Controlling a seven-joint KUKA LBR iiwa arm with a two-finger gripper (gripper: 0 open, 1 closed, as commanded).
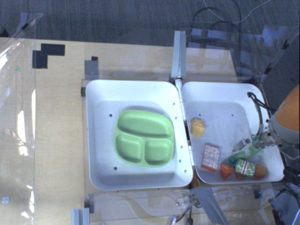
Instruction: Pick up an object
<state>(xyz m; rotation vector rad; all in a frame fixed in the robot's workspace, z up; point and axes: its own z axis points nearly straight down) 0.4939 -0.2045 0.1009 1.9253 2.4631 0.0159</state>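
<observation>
Small red-and-white box lower middle of right bin, long axis running near top to bottom of frame, yellow piece above it, toy foods clustered lower right, gripper low over them, grip state cannot tell, arm entering from right edge, green divided tray in left bin.

Scattered across the right-hand white bin: a yellowish bun-like piece near the left wall, a small red-and-white carton lying flat below it, and, clustered in the near right corner, an orange-red vegetable, green-labelled can and brown lump.
</observation>
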